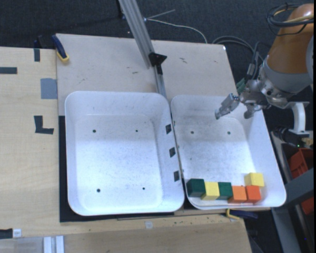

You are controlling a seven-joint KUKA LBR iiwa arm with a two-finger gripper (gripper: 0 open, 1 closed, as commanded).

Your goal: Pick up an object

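blocks [225, 190] bunched (edges merge) — claw [236, 107] apart

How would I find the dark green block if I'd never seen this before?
Look in the right-hand white bin, along its near edge, where coloured blocks sit in a row. The dark green block is at the row's left end, beside a yellow block. It's the darkest one.

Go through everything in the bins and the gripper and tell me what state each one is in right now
gripper: over the right bin's far end, nothing between its fingers.
blocks: resting along the right bin's near wall, untouched.
right bin: holds the blocks.
left bin: flat on the bench.
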